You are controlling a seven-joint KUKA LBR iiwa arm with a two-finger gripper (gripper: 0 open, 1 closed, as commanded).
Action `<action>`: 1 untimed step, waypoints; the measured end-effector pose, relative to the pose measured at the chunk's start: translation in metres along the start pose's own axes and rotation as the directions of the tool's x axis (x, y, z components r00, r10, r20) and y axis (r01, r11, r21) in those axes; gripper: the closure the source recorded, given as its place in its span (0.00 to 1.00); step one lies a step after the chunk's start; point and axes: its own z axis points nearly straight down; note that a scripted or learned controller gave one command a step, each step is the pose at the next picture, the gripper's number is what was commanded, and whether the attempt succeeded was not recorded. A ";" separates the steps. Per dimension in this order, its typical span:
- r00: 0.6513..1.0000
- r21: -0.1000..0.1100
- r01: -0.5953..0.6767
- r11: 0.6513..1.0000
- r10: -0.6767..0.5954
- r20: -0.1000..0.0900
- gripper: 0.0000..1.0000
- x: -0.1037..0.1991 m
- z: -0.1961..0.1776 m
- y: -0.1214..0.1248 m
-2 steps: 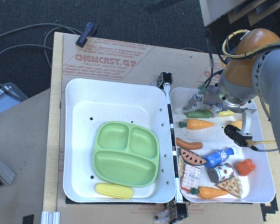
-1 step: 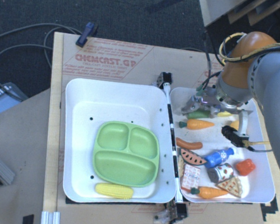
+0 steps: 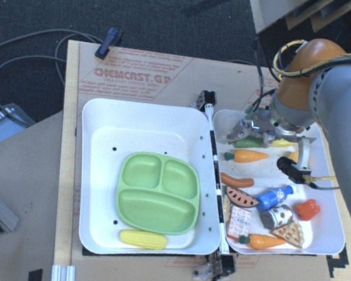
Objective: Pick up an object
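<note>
Bench: wooden board (image 3: 139, 76), two white bins.
Right bin (image 3: 331, 239): crowded toys; carrot (image 3: 248, 156) nearest.
Gripper (image 3: 247, 133): low at far corner; jaw state cannot tell.
Advice: descend squarely over carrot, avoiding neighbours.

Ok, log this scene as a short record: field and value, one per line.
left bin: shallow white bin holding a green three-compartment plastic plate and a yellow toy corn cob
right bin: shallow white bin with toy foods, among them an orange carrot and a blue bottle
gripper: low over the right bin's far end
</note>
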 end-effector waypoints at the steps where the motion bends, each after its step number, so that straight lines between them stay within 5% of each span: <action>1: 1.000 0.002 0.000 1.000 0.000 -0.003 0.00 -0.021 0.003 -0.099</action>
